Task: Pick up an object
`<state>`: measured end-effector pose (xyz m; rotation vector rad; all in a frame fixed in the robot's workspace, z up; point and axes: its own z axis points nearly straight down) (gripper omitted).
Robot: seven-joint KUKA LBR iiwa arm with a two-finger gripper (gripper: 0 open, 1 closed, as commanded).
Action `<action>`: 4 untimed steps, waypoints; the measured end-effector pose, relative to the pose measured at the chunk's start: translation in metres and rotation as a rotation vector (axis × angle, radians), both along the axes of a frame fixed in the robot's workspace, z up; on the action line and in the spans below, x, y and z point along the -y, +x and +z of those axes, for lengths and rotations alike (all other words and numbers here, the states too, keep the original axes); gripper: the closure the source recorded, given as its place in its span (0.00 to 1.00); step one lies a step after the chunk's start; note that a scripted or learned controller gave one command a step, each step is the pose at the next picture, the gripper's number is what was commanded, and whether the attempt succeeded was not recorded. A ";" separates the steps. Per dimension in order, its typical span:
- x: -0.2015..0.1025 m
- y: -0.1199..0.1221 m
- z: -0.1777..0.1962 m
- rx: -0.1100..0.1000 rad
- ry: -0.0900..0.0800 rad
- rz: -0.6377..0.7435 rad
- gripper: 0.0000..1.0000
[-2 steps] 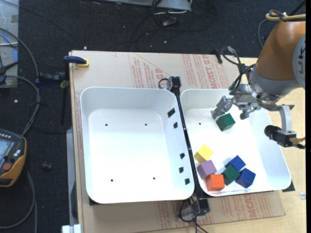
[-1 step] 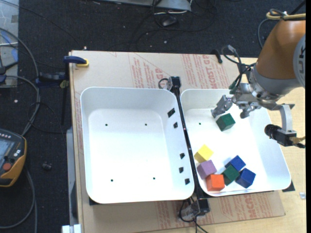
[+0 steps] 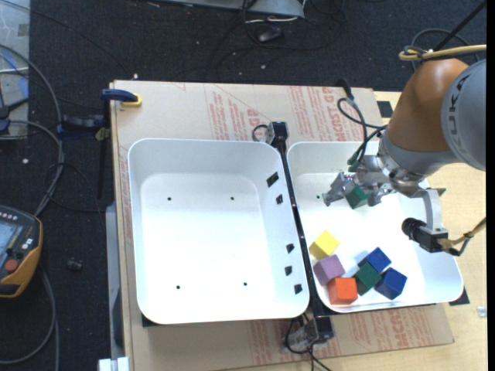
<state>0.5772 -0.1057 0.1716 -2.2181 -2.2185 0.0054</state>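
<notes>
My gripper [image 3: 354, 194] hangs over the upper middle of the right bin [image 3: 445, 284], reaching in from the right under the grey arm with the orange band. A small dark green block [image 3: 358, 200] sits between its two grey fingers [image 3: 336, 191], and the gripper is shut on it. Whether the block is clear of the bin floor I cannot tell. Further toward the front of the same bin lie a yellow block [image 3: 325, 244], a purple block [image 3: 329, 268], an orange block [image 3: 343, 290], another green block [image 3: 367, 275] and two blue blocks [image 3: 378, 259] [image 3: 392, 282].
The left bin [image 3: 139, 207] stands beside the right one, with a dark divider strip [image 3: 292, 215] between them. A black fitting [image 3: 421, 232] on a cable hangs at the right bin's right side. Cardboard lies under both bins.
</notes>
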 end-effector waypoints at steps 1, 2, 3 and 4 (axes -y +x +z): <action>0.002 -0.003 -0.063 0.000 0.000 0.000 0.00; 0.002 -0.003 -0.084 0.004 0.000 0.000 0.00; 0.002 -0.002 -0.073 0.006 -0.001 0.000 1.00; 0.000 -0.003 -0.010 0.011 -0.001 0.000 1.00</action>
